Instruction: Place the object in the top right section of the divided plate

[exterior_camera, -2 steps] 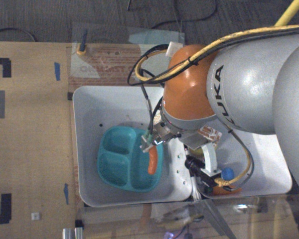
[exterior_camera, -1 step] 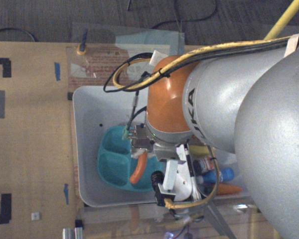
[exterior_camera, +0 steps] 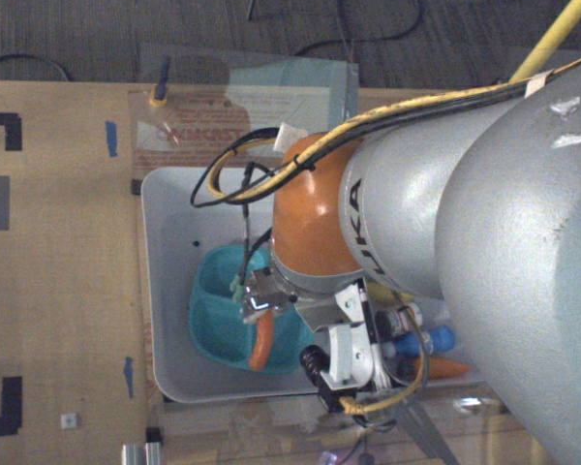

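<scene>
Over the teal divided plate (exterior_camera: 213,308) in the white bin (exterior_camera: 165,260), the fingers (exterior_camera: 257,303) appear closed on an orange carrot (exterior_camera: 261,342), hanging low. Risk: release into the wrong section, the arm obscuring alignment.

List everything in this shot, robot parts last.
Shallow white plastic bin: one, white, centre of the bench.
Divided teal plastic plate: one, teal, inside the bin, partly under the arm.
Orange carrot-shaped object: one, orange, over the plate's near edge, below the pincer.
Blue tape strips: two, blue, on the bench left of the bin.
Arm: one, grey with orange band, from the right.
Pincer: one, metallic, above the plate.
</scene>
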Tool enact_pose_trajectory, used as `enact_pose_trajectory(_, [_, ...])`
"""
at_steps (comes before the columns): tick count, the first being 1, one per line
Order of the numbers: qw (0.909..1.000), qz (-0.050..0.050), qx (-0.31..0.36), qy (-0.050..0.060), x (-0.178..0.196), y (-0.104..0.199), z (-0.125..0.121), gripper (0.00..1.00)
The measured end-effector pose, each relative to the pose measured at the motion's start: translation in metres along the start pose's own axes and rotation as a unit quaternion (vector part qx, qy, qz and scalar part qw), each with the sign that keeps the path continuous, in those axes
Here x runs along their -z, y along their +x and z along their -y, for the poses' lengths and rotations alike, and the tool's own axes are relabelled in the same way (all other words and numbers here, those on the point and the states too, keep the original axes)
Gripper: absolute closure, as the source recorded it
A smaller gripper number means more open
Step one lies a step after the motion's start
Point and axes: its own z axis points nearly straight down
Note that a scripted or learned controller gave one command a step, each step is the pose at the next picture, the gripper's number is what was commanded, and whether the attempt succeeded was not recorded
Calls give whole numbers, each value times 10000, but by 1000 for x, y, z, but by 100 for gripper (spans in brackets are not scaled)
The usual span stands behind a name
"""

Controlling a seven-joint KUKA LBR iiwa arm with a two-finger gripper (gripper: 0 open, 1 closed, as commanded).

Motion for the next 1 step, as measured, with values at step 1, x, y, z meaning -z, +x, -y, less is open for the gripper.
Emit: enact_pose_trajectory(1, [9993, 6, 374, -28, 15, -80, -69, 100])
